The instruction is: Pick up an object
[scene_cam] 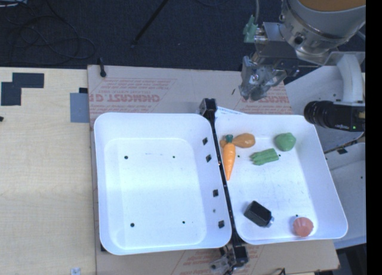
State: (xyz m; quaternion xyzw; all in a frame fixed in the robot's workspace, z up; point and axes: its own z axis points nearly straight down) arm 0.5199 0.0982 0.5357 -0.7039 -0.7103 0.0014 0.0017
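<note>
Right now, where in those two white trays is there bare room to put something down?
The left bin has bare floor from wall to wall. In the right bin, the middle is free, between the green stick above and the black block below. It is crowded along the top: carrot, orange lump, green ball. A pink ball takes the near right corner.

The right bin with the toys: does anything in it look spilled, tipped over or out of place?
Nothing stands out. The carrot, orange piece, two green pieces, black block and pink ball all lie loose inside the right bin.
</note>
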